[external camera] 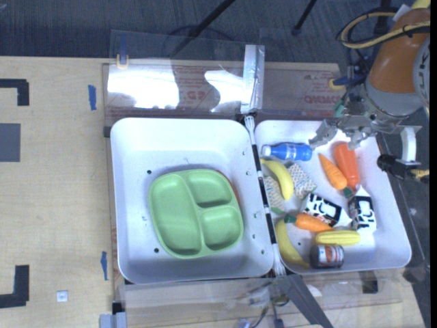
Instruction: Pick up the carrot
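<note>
Camera view looks down on two white bins side by side, with the arm coming in from the top right. The left bin (130, 183) has just a green divided plate (196, 212) in it. The right bin (396, 238) is where all the clutter is: a blue bottle (287, 152) near the top, a banana (280, 176) below it, another banana (288, 244) at the bottom left, a can (328, 255) near the front edge, and a corn cob (336, 237) just above the can. There are a few carrot-like pieces, so pick your favourite: two carrots (340, 168) lie next to each other in the upper right of the bin, and a third carrot (313, 222) sits lower down, touching the corn. The gripper (341, 134) hangs right above the top pair, fingers spread apart, with nothing between them, tips just over the carrots' upper ends.
</note>
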`<control>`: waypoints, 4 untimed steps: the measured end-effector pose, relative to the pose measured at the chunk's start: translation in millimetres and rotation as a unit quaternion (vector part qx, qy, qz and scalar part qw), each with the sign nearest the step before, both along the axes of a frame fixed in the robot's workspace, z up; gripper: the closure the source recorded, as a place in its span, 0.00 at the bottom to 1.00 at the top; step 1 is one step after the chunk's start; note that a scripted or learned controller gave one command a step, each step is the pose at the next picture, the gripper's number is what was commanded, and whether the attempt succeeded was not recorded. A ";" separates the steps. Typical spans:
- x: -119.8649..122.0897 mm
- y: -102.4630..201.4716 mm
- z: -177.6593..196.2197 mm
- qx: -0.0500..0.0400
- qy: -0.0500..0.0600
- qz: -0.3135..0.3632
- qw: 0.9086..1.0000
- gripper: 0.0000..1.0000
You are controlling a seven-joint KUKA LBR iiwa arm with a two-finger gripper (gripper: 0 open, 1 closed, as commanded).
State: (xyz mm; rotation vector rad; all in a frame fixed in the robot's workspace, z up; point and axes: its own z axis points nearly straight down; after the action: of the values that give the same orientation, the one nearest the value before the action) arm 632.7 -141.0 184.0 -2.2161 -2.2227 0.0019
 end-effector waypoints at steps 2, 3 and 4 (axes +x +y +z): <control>0.1 45.2 -77.6 -0.003 0.002 0.011 1.000 0.00; -53.2 9.3 -47.1 0.000 0.000 -0.022 1.000 0.00; -74.0 24.5 -4.5 0.000 -0.001 -0.021 1.000 0.00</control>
State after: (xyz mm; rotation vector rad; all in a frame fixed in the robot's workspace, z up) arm 558.7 -116.5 179.5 -2.2633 -2.1766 0.0008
